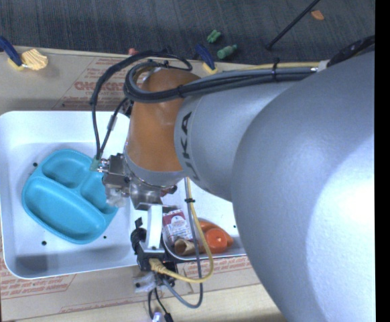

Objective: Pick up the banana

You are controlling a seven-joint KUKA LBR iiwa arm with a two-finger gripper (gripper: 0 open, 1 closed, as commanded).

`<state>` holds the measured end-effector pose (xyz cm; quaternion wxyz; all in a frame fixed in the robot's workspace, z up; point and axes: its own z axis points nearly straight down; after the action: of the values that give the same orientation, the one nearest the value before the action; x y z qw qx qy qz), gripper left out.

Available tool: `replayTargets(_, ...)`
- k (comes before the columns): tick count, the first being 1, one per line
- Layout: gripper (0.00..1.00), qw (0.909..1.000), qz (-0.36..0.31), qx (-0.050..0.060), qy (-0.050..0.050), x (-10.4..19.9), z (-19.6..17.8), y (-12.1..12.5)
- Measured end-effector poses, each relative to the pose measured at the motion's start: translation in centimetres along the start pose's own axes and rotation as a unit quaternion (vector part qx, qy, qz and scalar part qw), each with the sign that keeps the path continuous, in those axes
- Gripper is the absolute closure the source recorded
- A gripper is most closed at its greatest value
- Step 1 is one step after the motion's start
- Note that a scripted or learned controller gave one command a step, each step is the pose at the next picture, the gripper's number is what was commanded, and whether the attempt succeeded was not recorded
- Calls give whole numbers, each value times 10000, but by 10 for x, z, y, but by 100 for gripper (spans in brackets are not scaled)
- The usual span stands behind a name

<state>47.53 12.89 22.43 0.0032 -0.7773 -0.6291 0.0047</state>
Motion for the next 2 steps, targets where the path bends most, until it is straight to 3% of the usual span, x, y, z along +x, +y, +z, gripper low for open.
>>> replayTargets(1,100,9999,-101,-35,9,24,-54,-5)
replayTargets(2,100,9977,-672,-31,3,-32,-8,7)
